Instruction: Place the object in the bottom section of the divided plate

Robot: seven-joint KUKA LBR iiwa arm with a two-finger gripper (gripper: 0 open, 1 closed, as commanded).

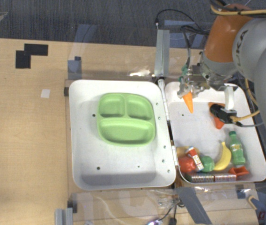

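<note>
**Carrot held above the right bin, plate waiting in the left**

A wooden surface carries two shallow white bins side by side. The left bin holds a green divided plate, with two small sections at its 12 o'clock side and one wide section at 6 o'clock. The grey arm reaches in from 3 o'clock. Its tool hangs over the 11 o'clock corner of the right bin, and its fingers are closed around the thick end of an orange carrot, whose tip points toward 6 o'clock just below the tool. The plate lies toward 8 o'clock from the carrot, well apart. Near 5 o'clock in the right bin sit a banana, a green bottle and other toy foods.
</note>
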